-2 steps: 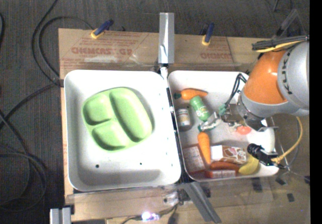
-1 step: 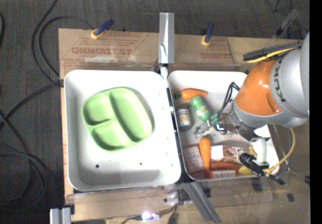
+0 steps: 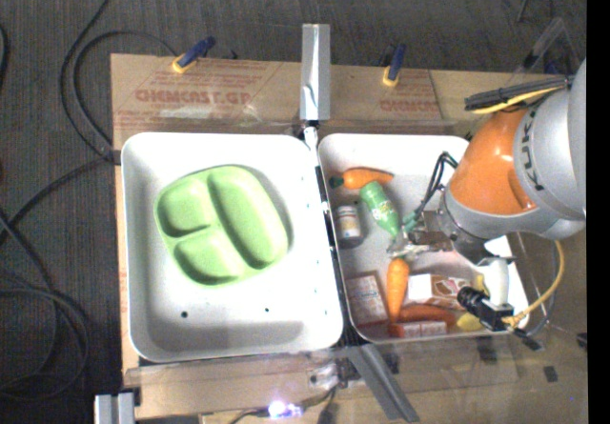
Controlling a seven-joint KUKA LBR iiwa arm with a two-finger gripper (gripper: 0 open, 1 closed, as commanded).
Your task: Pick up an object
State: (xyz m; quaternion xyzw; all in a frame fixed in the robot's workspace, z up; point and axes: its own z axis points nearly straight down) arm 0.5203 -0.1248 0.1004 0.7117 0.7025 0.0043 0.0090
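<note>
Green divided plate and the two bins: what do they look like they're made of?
Green divided plate: probably moulded plastic, matte; uniform colour, soft rounded ridges between three compartments. Left bin and right bin: likely thin formed plastic or enamelled metal, white and smooth with rounded corners and rolled rims; the look can't settle which.

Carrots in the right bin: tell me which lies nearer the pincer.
The lower carrot, pointing down just below the pincer; the other carrot lies by the bin's top edge.
</note>
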